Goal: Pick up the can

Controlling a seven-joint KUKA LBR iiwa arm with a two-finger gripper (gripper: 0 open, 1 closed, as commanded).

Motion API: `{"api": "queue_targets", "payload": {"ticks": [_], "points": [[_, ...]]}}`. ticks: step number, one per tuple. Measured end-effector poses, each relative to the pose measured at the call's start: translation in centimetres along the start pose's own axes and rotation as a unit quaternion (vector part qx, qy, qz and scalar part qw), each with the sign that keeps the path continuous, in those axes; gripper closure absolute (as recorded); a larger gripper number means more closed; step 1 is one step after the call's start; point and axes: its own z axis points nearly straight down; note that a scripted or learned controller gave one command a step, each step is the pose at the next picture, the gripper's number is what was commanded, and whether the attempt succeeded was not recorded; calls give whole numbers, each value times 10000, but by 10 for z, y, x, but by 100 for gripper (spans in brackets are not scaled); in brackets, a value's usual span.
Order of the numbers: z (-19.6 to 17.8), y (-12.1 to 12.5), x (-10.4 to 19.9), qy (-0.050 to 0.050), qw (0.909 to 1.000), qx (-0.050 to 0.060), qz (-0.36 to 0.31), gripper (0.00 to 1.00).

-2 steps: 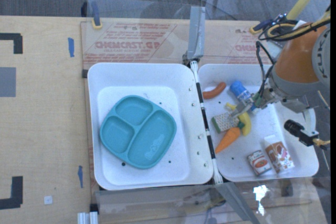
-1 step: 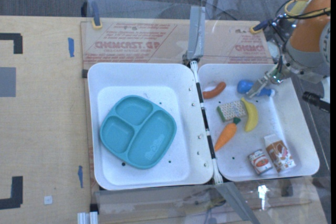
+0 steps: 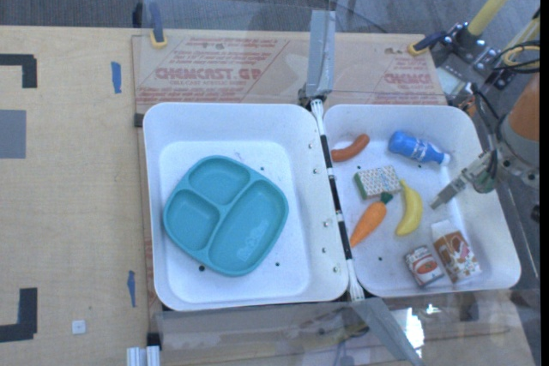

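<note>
Can lies on its side near the front of the right bin, its red-and-white label facing up. You find a small carton just beside it on the right, the two touching or nearly so. Behind the can, a yellow banana stands lengthwise in the middle of the bin, and an orange carrot lies at a slant to the left of the banana, its green tip pointing toward a speckled sponge-like block. Farther back, a sausage rests near the divider between the bins, and a blue bottle lies on its side toward the rear right.

Your end effector hangs over the right side of the bin, to the right of the banana and well apart from the can; its slim grey fingers appear drawn close together with nothing between them. The arm enters from the right edge.

Your left bin carries a teal divided plate with three compartments. Both bins sit on the pale wooden counter, in front of a cardboard sheet.
</note>
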Motion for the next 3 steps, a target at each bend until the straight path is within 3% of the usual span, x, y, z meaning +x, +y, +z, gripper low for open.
{"api": "queue_targets", "payload": {"ticks": [1,2,3], "points": [[-29,75,-1,-14,9999,-10,134,0],[31,115,64,-61,9975,-52,707,0],[30,68,79,-62,9943,-116,1063,0]]}}
